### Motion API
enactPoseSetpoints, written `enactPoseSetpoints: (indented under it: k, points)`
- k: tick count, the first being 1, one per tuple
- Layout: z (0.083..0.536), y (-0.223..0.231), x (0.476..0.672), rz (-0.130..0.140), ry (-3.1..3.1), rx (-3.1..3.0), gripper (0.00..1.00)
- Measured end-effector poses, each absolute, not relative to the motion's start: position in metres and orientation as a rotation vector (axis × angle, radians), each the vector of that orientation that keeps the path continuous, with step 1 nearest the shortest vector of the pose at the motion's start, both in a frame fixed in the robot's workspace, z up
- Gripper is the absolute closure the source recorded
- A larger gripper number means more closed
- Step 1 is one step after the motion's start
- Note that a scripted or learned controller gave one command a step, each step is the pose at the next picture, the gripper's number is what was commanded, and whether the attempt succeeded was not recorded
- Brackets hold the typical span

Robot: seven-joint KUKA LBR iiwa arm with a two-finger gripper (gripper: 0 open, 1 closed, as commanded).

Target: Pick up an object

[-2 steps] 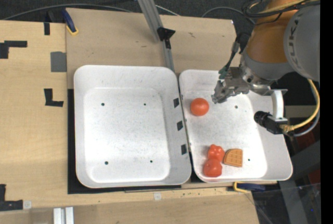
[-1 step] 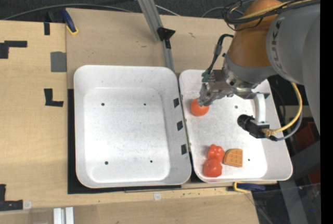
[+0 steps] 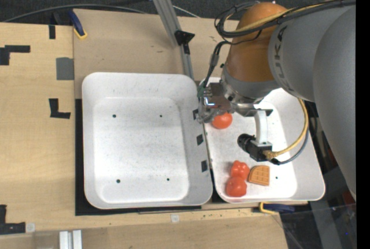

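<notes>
Grey arm (image 3: 324, 57) fills right foreground, gripper (image 3: 215, 110) low over right bin (image 3: 309, 184), just above orange-red ball (image 3: 222, 121): likely target. Fingers' state: cannot tell. Red pepper (image 3: 236, 179), waffle piece (image 3: 259, 175) lie near front rim.

Grey arm (image 3: 312, 40) reaching in from right, orange-banded wrist (image 3: 254, 40) bent downward

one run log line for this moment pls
arm: over right bin | claw: beside orange-red ball | near corner: red pieces, waffle piece | pick: unconfirmed
</notes>
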State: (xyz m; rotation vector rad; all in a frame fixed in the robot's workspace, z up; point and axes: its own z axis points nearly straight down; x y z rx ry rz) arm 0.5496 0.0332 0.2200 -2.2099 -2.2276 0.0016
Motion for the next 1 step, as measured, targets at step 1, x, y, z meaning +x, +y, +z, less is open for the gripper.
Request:
enactPoseSetpoints:
  k: [1]
  points:
    - [0.2325, 0.0831, 0.5439, 0.000, -2.229, -2.211, 1.00]
